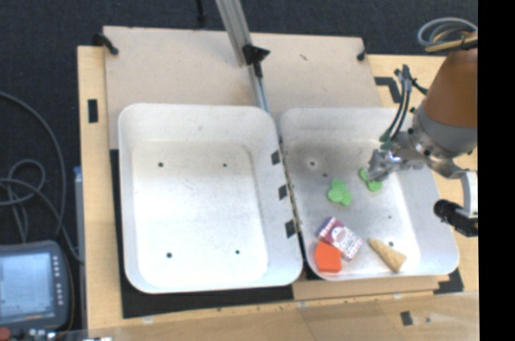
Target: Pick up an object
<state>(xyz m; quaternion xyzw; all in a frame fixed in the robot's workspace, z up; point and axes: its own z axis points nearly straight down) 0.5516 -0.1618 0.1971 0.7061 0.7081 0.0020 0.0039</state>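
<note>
My gripper (376,174) hangs low over the right bin (418,251), toward its right side. A small green piece (374,185) lies right under its tip, touching or nearly touching it. A second green clover-shaped piece (339,193) rests a little to the left on the bin floor. Near the bin's front edge lie a red-and-white packet (339,238), an orange block (327,257) and a tan wedge (389,253).
The left bin (201,195) sits beside the right one, sharing a middle wall. A slanted aluminium pole (229,2) rises from behind the bins. Cables and a small screen (28,283) lie off the bench at the left.
</note>
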